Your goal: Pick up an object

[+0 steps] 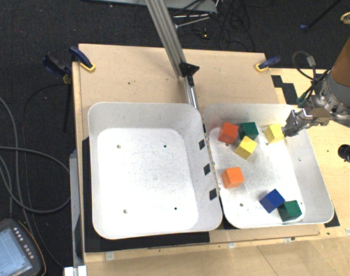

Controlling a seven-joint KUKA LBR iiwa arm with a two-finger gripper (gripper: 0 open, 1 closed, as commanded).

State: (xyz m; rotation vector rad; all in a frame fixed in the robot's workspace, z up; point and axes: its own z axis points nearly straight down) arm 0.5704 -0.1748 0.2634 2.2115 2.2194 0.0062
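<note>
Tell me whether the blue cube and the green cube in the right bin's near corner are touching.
Touching. The camera view shows the blue cube pressed against the green cube, with no white bin floor visible between them.

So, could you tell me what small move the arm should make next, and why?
Probably a short shift of the tool toward the yellow cube and down over it. The tool sits at the right bin's upper right rim, just beside that cube, with nothing visibly held. That cube stands a little apart from the green cube.

Matt white speckled bins; pale wooden bench
</note>
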